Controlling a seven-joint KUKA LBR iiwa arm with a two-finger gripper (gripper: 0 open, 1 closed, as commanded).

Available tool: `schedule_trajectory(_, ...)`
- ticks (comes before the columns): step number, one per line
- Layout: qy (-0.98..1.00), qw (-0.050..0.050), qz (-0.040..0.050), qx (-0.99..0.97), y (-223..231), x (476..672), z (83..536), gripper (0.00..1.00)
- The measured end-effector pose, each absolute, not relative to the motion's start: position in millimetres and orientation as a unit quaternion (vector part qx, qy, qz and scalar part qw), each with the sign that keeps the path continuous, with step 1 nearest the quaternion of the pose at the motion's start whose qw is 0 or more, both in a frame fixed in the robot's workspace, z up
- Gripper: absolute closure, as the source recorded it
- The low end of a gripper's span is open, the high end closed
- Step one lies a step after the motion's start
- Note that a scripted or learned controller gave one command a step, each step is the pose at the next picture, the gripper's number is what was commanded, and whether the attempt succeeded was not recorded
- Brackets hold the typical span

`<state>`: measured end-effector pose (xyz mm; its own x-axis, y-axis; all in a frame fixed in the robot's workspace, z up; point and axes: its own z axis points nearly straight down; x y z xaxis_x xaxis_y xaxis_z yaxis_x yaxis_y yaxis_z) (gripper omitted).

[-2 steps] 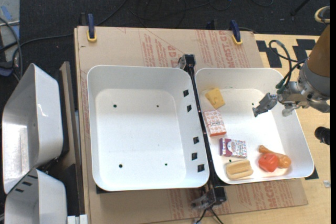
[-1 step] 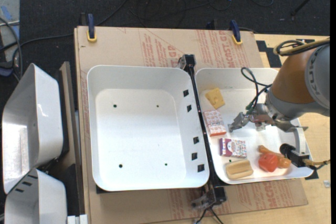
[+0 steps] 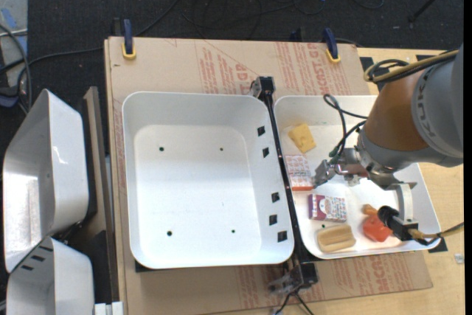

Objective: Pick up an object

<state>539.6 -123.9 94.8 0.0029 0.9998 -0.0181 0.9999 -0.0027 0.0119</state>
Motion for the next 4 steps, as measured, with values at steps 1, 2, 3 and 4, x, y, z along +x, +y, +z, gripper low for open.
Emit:
schedule_trajectory(1,0.706,-0.002,-0.0011,0.708,-115.6,491.5,92.0,0.00)
schedule_trajectory(2,0.706,-0.001,0.0001,0.708,-114.9,494.1,102.0,1.00)
schedule_trajectory(3,0.710,0.003,0.0034,0.704,-54.9,530.8,197.6,1.00)
schedule_trajectory(4,0.710,-0.001,-0.0001,0.704,2.4,517.1,191.9,1.00)
